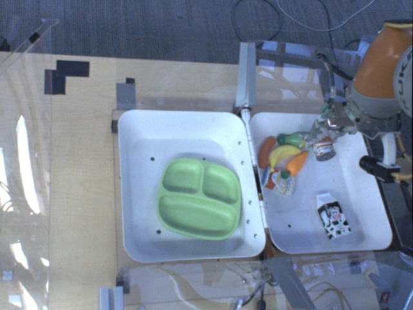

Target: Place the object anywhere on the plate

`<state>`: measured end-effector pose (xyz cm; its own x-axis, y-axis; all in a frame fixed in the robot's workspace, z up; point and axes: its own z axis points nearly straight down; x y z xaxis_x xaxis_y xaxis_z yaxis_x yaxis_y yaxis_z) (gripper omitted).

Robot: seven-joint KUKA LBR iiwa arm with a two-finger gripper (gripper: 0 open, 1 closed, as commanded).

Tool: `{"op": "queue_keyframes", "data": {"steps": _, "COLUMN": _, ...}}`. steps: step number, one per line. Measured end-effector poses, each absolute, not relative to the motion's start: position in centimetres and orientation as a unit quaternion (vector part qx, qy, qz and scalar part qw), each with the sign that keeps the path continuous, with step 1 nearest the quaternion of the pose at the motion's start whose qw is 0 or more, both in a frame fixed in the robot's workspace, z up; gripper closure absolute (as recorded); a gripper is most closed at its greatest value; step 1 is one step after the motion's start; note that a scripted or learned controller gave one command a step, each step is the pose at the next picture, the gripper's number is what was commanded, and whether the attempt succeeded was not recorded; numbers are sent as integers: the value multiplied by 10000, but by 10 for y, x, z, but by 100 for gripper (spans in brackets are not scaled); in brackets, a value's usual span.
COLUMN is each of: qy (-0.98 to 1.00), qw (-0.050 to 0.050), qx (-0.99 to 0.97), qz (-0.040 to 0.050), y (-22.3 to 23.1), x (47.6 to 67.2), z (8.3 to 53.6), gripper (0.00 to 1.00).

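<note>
A green three-compartment plate [200,199] lies in the left bin [135,173] with nothing on it. My gripper [326,129] hangs over the upper part of the right bin [364,192], just above a small can [324,150]. Left of the can sits a cluster of toy food: a banana [286,154], a carrot [297,163], a green piece [292,138] and an orange-red piece [266,152]. I see nothing held in the gripper.
A small printed packet [282,183] lies below the cluster. A black-and-white carton [333,219] rests in the lower right of the right bin. The arm's orange band [377,63] stands above the bin's far right corner. Cables run behind the bench.
</note>
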<state>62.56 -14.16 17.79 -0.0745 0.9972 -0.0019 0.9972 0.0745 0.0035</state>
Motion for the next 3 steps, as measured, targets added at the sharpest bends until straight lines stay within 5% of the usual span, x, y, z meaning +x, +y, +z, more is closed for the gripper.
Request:
{"op": "queue_keyframes", "data": {"steps": 2, "qy": 7573, "qw": -1, "qx": 6531, "qz": 0, "y": 41, "x": 563, "z": 182, "gripper": 100}}
{"op": "queue_keyframes", "data": {"steps": 3, "qy": 7569, "qw": -1, "qx": 6536, "qz": 0, "y": 40, "x": 564, "z": 182, "gripper": 0}}
